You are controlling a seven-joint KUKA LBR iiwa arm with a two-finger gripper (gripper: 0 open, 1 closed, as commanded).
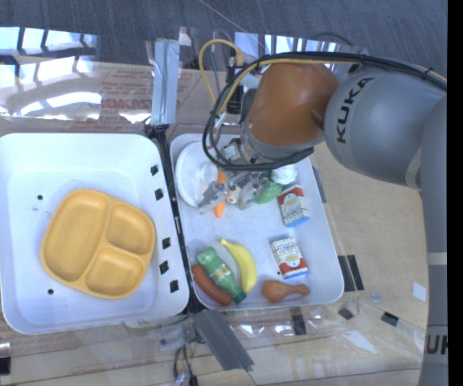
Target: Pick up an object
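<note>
carrot (219,208) and white plate (190,174) lie beneath the lowered gripper (233,190), jaw state i cannot tell; reach step, next a firm close.

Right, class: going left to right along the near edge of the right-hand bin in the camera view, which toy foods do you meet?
Sausage → green bottle → banana → chicken drumstick.
</note>
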